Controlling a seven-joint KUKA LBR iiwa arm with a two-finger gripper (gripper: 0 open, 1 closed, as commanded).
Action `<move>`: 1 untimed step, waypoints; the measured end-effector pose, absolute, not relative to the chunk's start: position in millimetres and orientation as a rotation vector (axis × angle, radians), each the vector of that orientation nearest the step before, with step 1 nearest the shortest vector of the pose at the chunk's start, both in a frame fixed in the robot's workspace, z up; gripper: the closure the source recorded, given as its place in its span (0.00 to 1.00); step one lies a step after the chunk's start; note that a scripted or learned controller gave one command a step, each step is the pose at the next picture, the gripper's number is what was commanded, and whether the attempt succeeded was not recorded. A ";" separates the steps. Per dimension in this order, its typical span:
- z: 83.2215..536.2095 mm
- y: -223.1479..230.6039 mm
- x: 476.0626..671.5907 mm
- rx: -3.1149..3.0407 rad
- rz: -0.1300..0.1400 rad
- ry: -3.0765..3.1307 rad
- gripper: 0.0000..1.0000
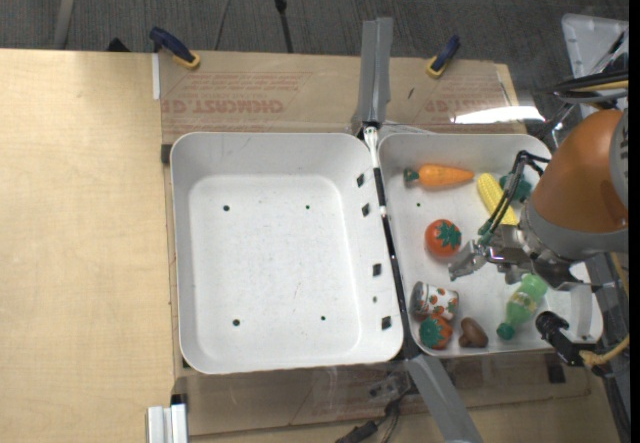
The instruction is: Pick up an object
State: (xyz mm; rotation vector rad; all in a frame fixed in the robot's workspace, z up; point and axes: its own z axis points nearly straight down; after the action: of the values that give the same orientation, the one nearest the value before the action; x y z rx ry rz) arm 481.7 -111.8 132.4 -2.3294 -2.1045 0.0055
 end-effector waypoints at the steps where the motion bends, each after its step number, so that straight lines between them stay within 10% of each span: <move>1: 90.6 -93.6 481.1 -1.850 0.002 -2.535 0.00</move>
State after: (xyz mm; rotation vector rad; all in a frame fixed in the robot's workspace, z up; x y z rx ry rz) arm 481.1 -93.6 90.6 -1.8496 -2.5354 0.0022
